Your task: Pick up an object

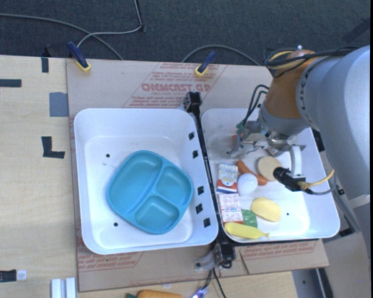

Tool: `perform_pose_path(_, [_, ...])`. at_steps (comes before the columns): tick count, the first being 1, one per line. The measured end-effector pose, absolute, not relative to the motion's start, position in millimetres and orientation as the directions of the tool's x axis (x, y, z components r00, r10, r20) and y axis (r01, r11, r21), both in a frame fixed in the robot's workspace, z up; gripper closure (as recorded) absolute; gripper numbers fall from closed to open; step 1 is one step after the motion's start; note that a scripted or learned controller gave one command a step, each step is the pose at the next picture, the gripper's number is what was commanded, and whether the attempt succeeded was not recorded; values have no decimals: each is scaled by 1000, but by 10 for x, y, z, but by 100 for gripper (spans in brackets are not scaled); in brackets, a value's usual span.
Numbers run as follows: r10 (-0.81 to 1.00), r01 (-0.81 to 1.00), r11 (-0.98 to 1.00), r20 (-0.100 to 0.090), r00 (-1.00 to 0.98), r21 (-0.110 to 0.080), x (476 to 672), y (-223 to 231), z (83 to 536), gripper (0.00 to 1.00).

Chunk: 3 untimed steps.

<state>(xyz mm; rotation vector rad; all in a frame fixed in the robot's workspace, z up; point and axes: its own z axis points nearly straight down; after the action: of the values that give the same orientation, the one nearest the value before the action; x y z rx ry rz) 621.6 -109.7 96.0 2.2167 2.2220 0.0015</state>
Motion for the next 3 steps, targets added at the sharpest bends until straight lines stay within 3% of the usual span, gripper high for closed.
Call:
perform_pose_path(1, [1000, 1000, 2, -2, -2, 2, 6215, -1097, 957, 0])
perform_pose_path(2, [1000, 1000, 2, 0, -2, 2, 6535, -1143, 858, 0])
perform_pose_path(3, [1000, 1000, 4, -3, -4, 3, 6537, -1146, 962, 100])
